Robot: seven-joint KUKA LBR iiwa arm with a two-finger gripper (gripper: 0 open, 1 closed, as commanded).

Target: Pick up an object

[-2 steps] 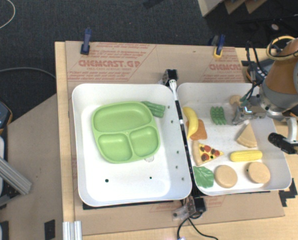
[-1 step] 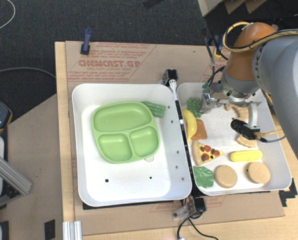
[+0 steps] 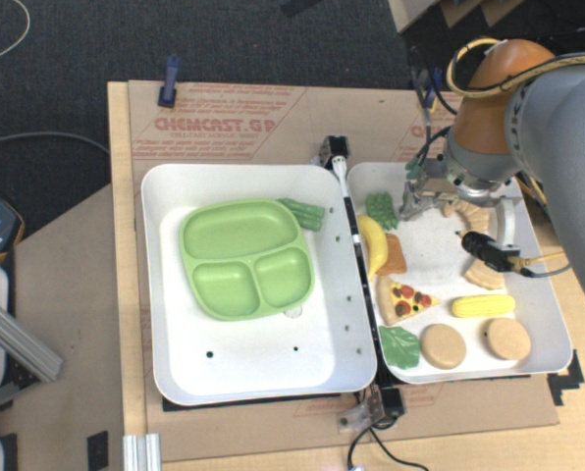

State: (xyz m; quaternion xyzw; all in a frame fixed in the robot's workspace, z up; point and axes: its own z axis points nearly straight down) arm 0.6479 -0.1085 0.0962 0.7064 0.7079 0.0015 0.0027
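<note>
In the right bin [image 3: 558, 346], our pincer [image 3: 425, 196] hangs just right of a green leaf [image 3: 381, 209]; we cannot tell its state.

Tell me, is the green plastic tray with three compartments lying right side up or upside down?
Right side up. The green three-compartment plastic tray lies flat in the left white bin, its three hollows facing the camera.
</note>
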